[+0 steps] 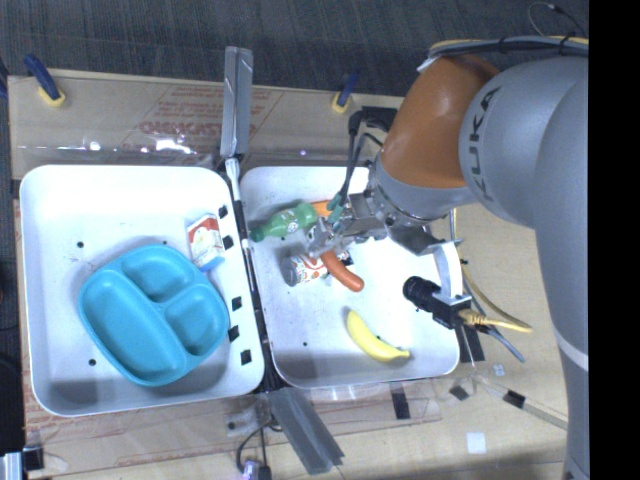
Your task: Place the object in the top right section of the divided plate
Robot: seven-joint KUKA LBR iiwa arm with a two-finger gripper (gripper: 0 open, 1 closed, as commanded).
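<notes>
One arm [500, 118] reaching left, gripper [328, 238] over hotdog [343, 273]

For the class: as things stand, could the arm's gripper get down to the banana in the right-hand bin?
Probably yes. The banana lies alone on bare bin floor near the front wall, apart from the hot dog and can. The gripper sits over that cluster in the same bin, with nothing between it and the banana.

One fixed camera above the bench, looking down at a slant on both white bins [40, 298] — the arm [500, 118] enters from the right.
</notes>
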